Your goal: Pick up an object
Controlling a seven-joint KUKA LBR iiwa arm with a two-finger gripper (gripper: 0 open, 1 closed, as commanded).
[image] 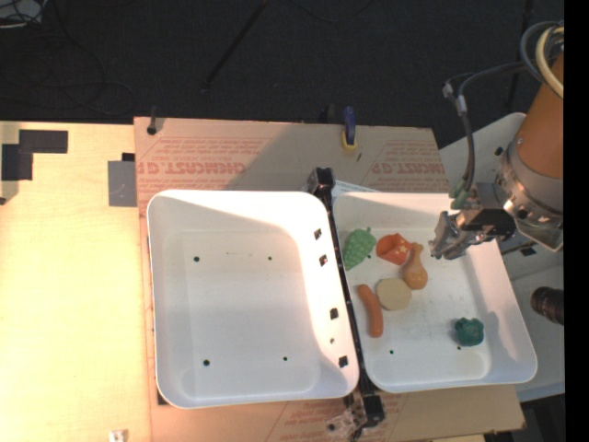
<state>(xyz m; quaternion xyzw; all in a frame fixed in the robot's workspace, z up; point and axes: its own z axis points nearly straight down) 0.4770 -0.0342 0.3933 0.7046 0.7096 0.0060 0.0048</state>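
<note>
Presently the approach step is judged in hand: the gripper point(448, 244) is poised over the right bin point(515, 357), just beside the orange pear-shaped object point(415, 270). Jaw state cannot be told. Nothing is seen held; descent over that object is required next.

The arm point(543, 145) reaches in from the right, its orange band above a grey wrist. The gripper point(444, 243) points leftward and down at the end of it, hanging above the bin floor.
</note>
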